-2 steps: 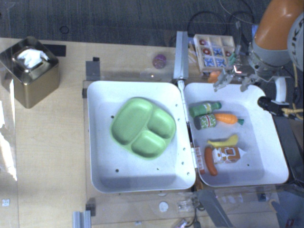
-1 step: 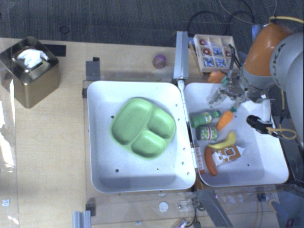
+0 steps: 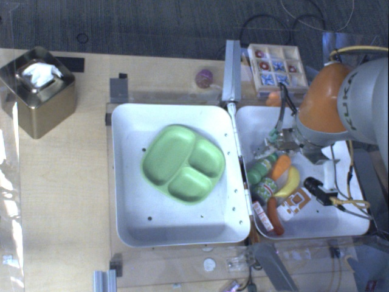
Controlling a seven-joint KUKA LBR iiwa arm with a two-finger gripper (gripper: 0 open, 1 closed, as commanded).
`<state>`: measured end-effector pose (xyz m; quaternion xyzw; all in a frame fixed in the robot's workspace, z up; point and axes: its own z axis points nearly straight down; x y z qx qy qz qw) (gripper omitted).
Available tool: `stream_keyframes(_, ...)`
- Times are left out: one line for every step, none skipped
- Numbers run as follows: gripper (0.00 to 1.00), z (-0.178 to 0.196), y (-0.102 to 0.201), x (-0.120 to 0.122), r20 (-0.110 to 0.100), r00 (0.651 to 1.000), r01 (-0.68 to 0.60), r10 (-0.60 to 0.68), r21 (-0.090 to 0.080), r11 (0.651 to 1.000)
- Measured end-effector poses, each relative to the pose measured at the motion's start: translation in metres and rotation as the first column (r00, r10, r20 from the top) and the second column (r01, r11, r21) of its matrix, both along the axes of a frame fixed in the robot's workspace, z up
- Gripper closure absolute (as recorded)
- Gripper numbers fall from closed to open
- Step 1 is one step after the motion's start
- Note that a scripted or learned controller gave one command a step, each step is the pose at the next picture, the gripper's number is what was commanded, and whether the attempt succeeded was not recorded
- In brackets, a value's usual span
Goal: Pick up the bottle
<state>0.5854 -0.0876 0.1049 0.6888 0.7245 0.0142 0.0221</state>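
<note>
Camera view puts my gripper (image 3: 281,140) over the right bin (image 3: 340,224), far side; I cannot tell its state. I see the bottle (image 3: 260,180) just nearer and left of it, long axis running near-far along the left wall

A: Where is there room in the right bin (image 3: 340,224)?

B: Along its front right floor. The left side is crowded: the bottle (image 3: 262,179) lies touching a carrot (image 3: 281,165), a banana (image 3: 288,183) and a sausage (image 3: 275,216).

A: And from above?

B: The arm (image 3: 340,102) overhangs the bin's rear half. In the left bin (image 3: 176,230), a green divided plate (image 3: 183,162) fills the middle.
</note>
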Motion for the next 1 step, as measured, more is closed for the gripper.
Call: stream_keyframes(1.0, 0.0127, 0.0023, 0.0032, 0.007, 1.0, -0.002, 0.002, 0.003, 1.0)
